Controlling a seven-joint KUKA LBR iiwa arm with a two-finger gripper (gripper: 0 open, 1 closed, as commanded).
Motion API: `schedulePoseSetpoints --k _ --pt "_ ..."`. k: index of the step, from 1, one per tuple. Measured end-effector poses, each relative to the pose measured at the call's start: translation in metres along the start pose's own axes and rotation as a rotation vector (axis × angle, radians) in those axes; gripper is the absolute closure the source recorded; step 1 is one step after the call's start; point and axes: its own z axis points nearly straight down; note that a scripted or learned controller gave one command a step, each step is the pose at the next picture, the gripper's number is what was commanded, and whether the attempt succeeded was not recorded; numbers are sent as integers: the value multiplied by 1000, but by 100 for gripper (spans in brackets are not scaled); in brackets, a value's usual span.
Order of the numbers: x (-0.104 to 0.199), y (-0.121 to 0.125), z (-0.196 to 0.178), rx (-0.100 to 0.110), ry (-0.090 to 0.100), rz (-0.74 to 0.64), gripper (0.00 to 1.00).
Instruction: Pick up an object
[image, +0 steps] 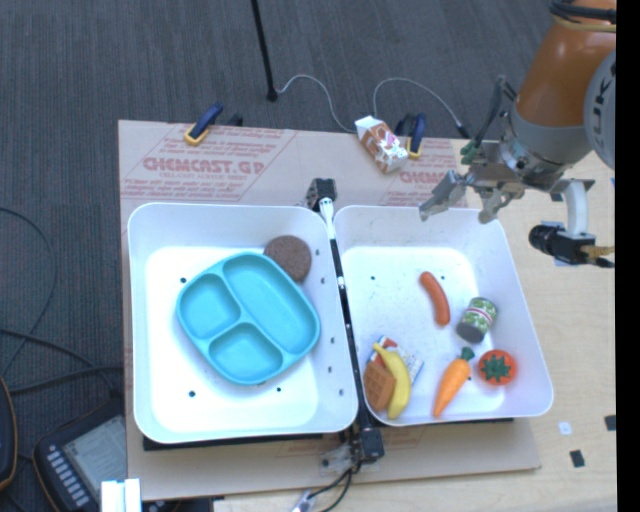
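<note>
Banana (397, 378) front of right bin | gripper (466, 203) spread, empty, above far rim

— Where's your arm?

— My arm (565, 60) comes in from the upper right, orange band above the wrist, angled down and leftward.

— And the end effector (465, 200)?

— Its two fingers (438, 201) look spread apart, nothing between them, though they're small here.

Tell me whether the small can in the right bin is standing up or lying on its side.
Lying on its side. The can shows its green-labelled wall lengthwise, with a grey round end facing the lower left, between the sausage and the tomato.
</note>
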Motion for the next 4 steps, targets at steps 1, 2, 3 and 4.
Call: schedulePoseSetpoints --k 1,2,3,4 --pt "-41 1 156 5 0 1 0" --pt "-8 -23 186 -6 -4 2 0" --pt "-8 -22 175 -10 -4 2 100" --pt "-8 -22 175 -9 -4 2 0"
